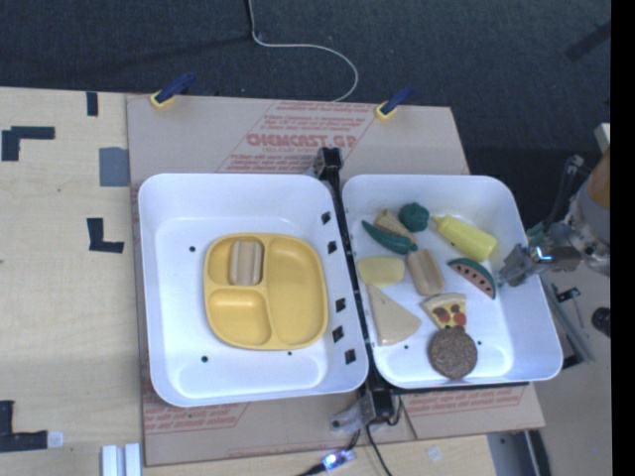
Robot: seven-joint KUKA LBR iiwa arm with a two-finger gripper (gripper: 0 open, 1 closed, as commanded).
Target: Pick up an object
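Note:
The right bin (pixel 493 192) holds several toy foods: a yellow bottle-like piece (pixel 464 234), a watermelon slice (pixel 472 277), a pizza slice (pixel 447 311), a brown round cookie (pixel 452 353), a pale cheese wedge (pixel 393 318), a tan bar (pixel 425 271), a yellow block (pixel 381 270) and green pieces (pixel 402 223). My gripper (pixel 518 265) hangs at the right rim of this bin, just right of the watermelon slice. Nothing shows between its fingers.
The left bin (pixel 164 256) bears a yellow divided plate (pixel 288 296) with a tan piece (pixel 245 261) in its upper left compartment. Both bins rest on cardboard (pixel 288 137) with clips at its far corners. A white cable (pixel 298 43) runs behind.

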